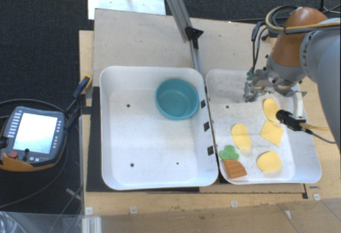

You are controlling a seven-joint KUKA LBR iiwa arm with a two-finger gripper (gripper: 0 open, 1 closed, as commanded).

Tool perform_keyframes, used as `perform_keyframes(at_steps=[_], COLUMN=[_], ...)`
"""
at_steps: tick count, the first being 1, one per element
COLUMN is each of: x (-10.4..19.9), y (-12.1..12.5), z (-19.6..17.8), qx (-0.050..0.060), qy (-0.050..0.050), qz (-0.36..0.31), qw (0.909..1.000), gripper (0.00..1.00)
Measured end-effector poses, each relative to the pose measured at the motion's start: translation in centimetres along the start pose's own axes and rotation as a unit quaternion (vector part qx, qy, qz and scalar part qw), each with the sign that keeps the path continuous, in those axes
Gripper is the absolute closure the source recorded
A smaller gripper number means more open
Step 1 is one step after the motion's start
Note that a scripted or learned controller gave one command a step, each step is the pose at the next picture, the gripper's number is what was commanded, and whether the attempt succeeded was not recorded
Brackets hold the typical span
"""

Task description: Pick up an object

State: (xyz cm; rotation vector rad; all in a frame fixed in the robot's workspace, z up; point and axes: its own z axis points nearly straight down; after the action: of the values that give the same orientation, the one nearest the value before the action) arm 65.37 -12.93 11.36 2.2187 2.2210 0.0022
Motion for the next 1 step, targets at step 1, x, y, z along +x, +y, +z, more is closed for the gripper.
perform_keyframes(at_steps=[1], x=[-0.06], y=[-0.55], z=[-4.51], qx=[-0.001], qy=[0.0], qz=[0.001], qw=[1.0], gripper=[1.0])
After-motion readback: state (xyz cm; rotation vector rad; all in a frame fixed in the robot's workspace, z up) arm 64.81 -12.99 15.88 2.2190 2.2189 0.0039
